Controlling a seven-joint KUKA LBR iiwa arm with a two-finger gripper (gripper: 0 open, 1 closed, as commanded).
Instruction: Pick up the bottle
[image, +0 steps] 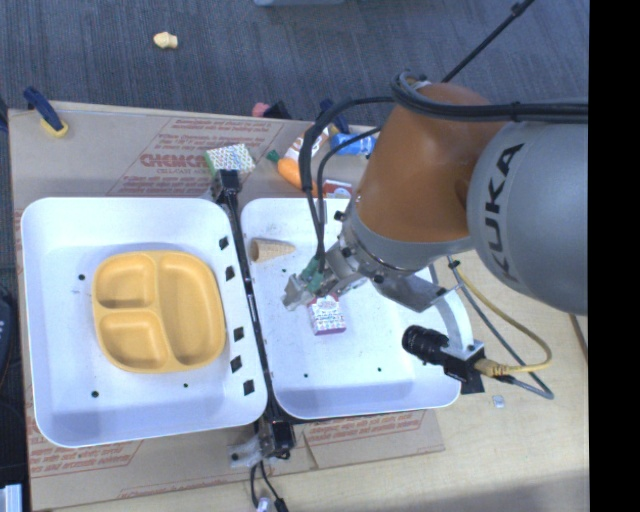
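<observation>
My gripper (303, 288) hangs low over the left middle of the right bin (350, 395). Its grey tip sits just above and left of a small patterned packet (328, 317) lying on the bin floor. A tan cone-shaped piece (270, 249) lies near the bin's back left corner, apart from the gripper. The arm's orange band and grey body (440, 170) hide the bin's back and right part. Behind the bin, an orange and white object (289, 168) lies beside a blue one (352, 144); I cannot tell whether either is the bottle.
The left bin (60, 400) holds a yellow divided plate (158, 308). A black clip strip (243, 300) runs between the bins. A black connector (440, 352) and cables hang by the right bin's front right. A patterned block (229, 159) sits on the cardboard behind.
</observation>
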